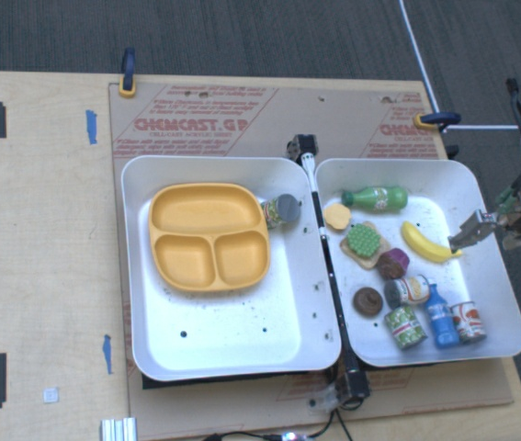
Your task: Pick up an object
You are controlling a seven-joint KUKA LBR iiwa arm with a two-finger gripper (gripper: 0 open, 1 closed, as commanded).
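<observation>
Banana (428, 243) just left of pincer (470, 235), apart

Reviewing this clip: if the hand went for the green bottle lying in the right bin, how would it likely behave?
The green bottle lies on its side near the right bin's far wall, so a nudge would probably roll it. Its rounded, glossy-looking body may slip between pads. It looks like a toy, so likely light and rigid. The hand sits beside the banana.
</observation>
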